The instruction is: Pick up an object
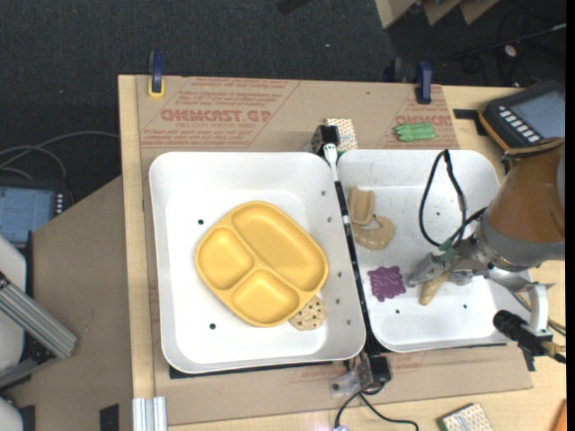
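Jaws closed on a tan stick-shaped piece (pixel 434 287), held by the gripper (pixel 437 275) low over the right bin (pixel 481 330). Two white bins side by side: left bin (pixel 175 241) with one yellow three-compartment tray (pixel 260 262) and one speckled cookie-like disc (pixel 308 313) touching the tray's near edge; right bin with one beige curved object (pixel 367 220) by the dividing wall and one purple cluster (pixel 387 282) just beside the gripper. One green item (pixel 414 133) outside, beyond the right bin.
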Available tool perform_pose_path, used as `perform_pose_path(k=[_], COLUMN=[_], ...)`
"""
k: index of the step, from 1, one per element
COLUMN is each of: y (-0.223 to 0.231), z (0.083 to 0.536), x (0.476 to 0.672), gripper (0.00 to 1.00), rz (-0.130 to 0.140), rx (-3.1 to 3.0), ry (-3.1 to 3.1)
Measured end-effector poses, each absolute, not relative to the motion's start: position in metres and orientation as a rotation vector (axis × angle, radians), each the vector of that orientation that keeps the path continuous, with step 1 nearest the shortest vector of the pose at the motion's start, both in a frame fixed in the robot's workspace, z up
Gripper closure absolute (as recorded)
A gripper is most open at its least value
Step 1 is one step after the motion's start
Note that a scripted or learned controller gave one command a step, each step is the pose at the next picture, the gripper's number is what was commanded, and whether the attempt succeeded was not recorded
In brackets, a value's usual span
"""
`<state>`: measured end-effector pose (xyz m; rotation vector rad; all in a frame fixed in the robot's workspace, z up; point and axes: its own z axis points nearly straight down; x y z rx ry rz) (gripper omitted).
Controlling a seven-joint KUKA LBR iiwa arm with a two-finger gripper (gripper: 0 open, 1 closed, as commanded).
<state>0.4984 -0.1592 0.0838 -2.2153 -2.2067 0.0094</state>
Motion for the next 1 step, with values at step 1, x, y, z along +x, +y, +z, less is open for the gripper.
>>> perform_pose_path(k=[1], y=[-0.1608], z=[0.0947], x=[0.5065], gripper=[1.0], rz=[-0.002], rx=[-2.225], ry=[-2.222])
